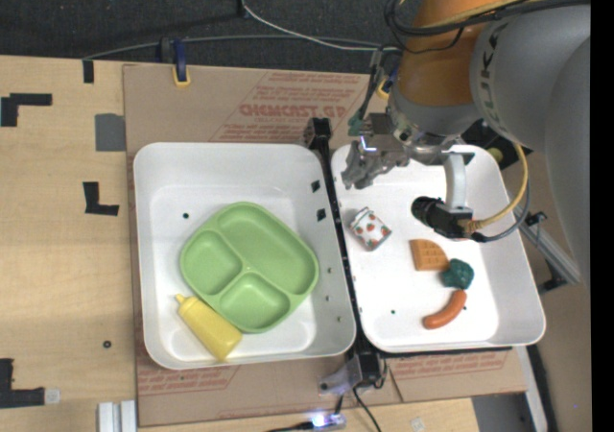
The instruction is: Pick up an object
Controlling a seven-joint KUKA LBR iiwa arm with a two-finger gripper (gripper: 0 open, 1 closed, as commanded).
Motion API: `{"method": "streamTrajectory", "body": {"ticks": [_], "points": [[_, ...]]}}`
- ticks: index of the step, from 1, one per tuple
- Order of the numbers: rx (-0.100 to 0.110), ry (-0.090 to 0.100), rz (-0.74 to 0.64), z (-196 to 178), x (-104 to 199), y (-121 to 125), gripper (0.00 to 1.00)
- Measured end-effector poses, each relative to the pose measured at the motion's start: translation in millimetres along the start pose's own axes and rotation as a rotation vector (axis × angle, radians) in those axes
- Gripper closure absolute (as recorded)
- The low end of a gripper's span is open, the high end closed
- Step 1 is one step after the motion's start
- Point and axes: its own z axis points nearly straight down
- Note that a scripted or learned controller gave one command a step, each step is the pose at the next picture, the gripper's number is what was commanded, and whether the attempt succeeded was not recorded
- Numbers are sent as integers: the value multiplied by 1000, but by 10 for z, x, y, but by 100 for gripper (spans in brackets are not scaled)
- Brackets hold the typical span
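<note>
Right bin (499, 324): dice (368, 228), waffle (428, 254), sausage (445, 309) loose for picking; gripper (363, 169) above, apparently empty, finger opening cannot be told

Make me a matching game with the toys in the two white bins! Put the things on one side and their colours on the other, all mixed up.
Things:
1. divided plate
2. bottle
3. sausage
4. waffle

Colours:
A. orange-tan
B. green
C. red-orange
D. yellow

Right pairs: 1-B, 2-D, 3-C, 4-A.

The plate and bottle are in the left bin; the sausage and waffle are in the right bin.
</note>
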Motion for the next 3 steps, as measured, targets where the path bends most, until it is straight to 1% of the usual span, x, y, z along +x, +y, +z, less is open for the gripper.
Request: {"method": "streamTrajectory", "body": {"ticks": [1, 2, 3], "points": [[0, 0, -1, 202, 585, -49, 100], [-3, 0, -1, 203, 960, -66, 100], [-2, -1, 2, 202, 936, -64, 0]]}}
